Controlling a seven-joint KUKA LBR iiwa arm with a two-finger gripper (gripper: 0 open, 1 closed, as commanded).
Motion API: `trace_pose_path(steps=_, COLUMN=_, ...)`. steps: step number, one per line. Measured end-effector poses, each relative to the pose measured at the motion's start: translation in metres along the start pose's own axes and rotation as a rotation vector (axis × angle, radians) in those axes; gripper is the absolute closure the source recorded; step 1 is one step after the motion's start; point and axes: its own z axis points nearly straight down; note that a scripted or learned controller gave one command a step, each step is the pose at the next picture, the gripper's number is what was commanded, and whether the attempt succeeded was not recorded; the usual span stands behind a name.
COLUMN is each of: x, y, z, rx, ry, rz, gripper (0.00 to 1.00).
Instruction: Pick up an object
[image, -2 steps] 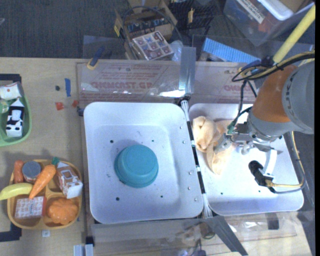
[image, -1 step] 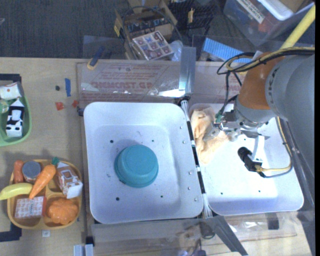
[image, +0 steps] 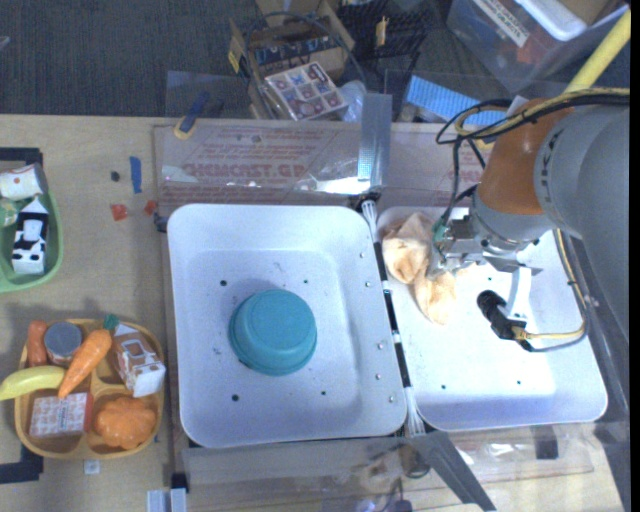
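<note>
- Where your arm (image: 560, 170) reaches in from the right, it bends down over the right bin (image: 520, 390), orange band above the wrist; the gripper (image: 445, 250) sits at the cloth's right edge, and you cannot tell whether its claw is apart or together.
- Left to right on your wooden bench (image: 90, 150): a green dish (image: 40, 262), a yellow tray (image: 85, 385) of toy food, the left bin (image: 200, 240) holding a teal bowl (image: 273, 331), then the right bin; clutter lies beyond.
- Your cloth (image: 415, 265) is pale tan, crumpled, in the right bin's upper-left corner.
</note>
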Motion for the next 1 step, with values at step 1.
trace_pose_path(steps=1, x=0.0398, y=0.0205, z=-0.1221, rx=0.009, ry=0.0, rz=-0.186, gripper=1.0)
